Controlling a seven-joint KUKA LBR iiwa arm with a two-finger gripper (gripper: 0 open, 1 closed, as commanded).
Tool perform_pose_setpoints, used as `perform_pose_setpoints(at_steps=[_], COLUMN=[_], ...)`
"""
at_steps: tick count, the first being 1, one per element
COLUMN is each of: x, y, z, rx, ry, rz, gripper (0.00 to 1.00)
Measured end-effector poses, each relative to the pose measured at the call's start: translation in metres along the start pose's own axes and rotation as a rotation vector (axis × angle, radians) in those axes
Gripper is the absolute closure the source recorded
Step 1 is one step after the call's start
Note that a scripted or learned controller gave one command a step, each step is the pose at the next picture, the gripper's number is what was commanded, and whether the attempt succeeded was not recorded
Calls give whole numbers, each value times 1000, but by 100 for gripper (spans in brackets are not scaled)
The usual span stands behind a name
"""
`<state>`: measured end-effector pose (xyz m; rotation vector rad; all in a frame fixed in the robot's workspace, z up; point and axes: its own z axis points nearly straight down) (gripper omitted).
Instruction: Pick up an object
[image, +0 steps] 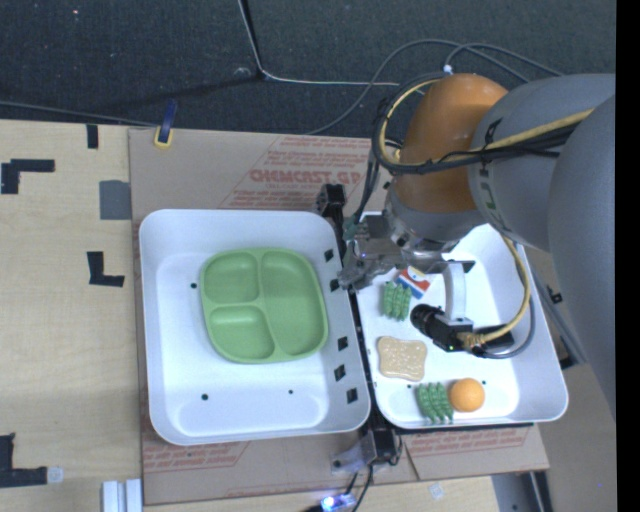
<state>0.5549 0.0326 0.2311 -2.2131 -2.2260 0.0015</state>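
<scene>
I count two white bins: the left bin holds one green divided plate; the right bin holds two green bricks, one toast slice and one orange. Red cardboard print reads "CHEMGEAR", I think. My claw hangs at the right bin's upper left; I cannot tell its opening.

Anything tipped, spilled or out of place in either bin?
Nothing stands out. The green divided plate lies flat in the left white bin; the tan toast slice, orange ball and green ridged pieces lie loose in the right white bin.
</scene>
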Motion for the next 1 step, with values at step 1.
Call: perform_pose_setpoints(at_steps=[1], x=[54], y=[-22], z=[2], rx=[1], ry=[-1], rz=[1], gripper=[100])
